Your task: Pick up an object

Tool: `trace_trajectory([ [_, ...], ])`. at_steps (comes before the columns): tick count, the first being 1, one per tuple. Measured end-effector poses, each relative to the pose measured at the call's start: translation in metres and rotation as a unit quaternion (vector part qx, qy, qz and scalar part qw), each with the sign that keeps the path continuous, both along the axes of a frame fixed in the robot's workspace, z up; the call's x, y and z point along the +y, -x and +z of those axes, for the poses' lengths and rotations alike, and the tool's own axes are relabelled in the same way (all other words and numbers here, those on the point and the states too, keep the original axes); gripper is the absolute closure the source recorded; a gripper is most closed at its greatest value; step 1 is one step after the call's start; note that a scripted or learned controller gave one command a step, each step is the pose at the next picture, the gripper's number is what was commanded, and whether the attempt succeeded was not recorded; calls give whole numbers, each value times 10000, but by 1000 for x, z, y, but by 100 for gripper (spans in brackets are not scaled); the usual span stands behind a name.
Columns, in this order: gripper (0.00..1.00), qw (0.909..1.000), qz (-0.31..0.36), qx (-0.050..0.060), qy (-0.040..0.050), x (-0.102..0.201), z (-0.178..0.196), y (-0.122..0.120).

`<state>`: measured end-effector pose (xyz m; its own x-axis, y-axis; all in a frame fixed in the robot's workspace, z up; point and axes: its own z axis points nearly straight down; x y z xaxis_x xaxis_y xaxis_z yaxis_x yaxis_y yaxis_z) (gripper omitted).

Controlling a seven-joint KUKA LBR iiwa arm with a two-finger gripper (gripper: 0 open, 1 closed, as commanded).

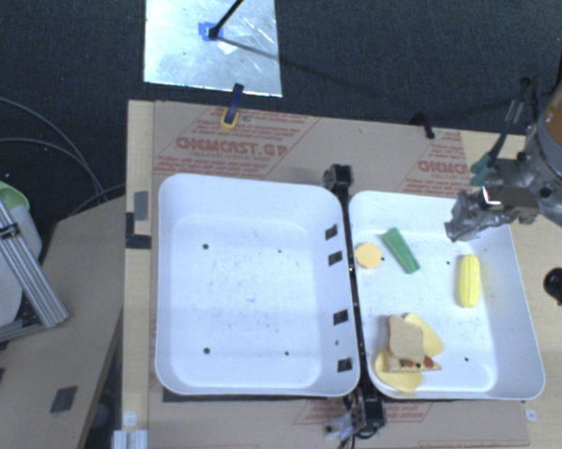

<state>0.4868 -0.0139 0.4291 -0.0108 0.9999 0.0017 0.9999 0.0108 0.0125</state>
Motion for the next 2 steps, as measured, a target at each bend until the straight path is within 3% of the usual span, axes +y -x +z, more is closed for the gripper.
trace_trajectory([
  [1, 100, 10000, -7, 44, -1, 48, -6, 0],
  [2, 100, 9999, -57, 100, 14, 31, -114, 1],
])
